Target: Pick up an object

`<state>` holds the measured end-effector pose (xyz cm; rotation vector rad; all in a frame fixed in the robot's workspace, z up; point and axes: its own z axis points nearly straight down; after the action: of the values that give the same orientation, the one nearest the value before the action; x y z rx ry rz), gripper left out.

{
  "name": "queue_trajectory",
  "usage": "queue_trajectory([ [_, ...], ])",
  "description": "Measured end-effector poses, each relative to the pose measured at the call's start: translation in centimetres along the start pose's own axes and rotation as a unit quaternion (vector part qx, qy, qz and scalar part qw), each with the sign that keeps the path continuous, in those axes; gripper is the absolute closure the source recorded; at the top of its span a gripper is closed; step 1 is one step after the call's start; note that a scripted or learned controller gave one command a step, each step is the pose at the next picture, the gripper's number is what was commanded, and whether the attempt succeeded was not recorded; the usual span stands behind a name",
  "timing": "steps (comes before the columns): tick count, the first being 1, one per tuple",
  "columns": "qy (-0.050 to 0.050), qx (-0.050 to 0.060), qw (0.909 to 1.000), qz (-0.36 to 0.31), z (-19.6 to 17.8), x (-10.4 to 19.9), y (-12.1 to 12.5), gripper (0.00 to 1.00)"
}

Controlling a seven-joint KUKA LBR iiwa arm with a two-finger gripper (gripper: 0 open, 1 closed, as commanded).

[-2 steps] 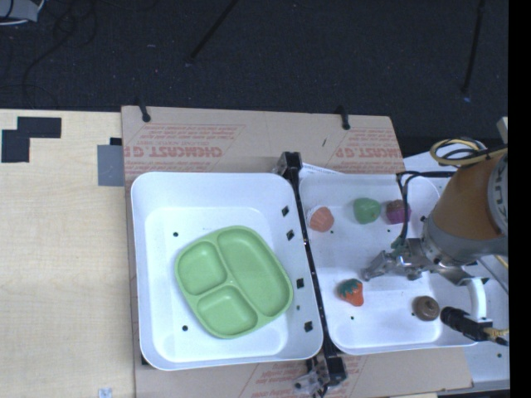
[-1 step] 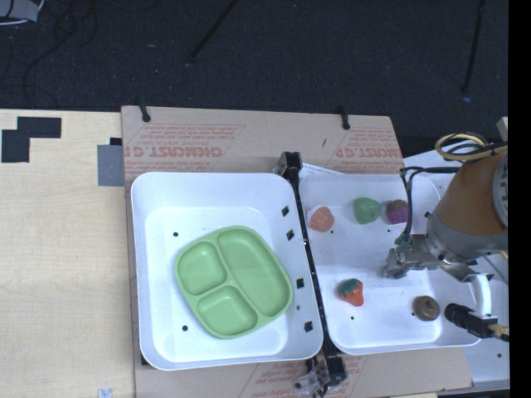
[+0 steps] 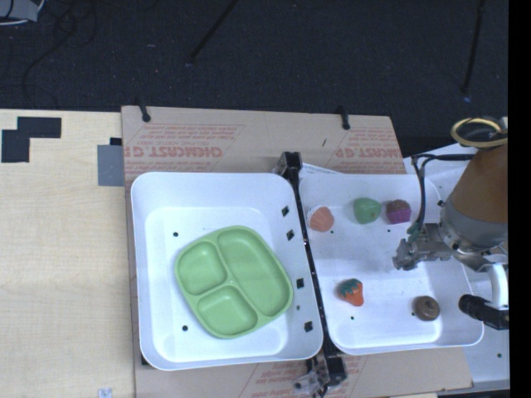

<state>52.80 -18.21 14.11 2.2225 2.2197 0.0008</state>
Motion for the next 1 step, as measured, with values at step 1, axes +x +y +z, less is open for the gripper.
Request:
queue_trajectory([
  [1, 0.000, -0.001, 1.0000, -0.001, -5.29, 0.08, 1.13, 1.00],
])
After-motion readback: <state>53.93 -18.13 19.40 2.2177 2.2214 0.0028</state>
